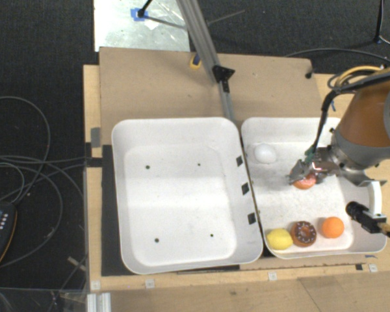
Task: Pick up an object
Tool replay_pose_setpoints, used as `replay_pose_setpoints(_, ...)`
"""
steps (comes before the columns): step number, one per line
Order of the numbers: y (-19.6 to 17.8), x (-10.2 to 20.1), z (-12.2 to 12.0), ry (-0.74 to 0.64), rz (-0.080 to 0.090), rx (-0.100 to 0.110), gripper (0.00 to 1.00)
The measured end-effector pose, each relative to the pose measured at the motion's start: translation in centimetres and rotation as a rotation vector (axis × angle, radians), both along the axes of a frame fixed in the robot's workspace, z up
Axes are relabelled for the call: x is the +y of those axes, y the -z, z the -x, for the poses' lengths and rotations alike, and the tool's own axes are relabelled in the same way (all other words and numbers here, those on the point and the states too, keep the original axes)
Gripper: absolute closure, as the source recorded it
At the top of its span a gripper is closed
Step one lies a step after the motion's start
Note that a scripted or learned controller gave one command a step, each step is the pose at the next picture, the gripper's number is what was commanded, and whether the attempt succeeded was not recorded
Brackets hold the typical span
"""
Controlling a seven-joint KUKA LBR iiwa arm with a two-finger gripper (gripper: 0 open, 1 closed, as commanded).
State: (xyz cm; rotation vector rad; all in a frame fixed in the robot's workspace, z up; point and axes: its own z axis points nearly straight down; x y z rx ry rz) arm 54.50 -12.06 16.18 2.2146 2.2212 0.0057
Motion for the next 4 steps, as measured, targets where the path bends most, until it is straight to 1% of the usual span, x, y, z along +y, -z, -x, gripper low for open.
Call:
replay_pose_setpoints(1, -4.7, 0.0, -0.2, -0.002, 0.0, -0.001, 1.0)
replay_pose_setpoints(2, -4.8, 6.1, -1.5, -0.009, -0.004, 0.004, 1.0)
replay_pose_setpoints(3, -4.3, 11.1, -2.8, -0.008, -0.003, 0.004, 1.0)
replay_pose_setpoints(4, -6.0, 16.3, -4.4, -0.008, -0.003, 0.002, 1.0)
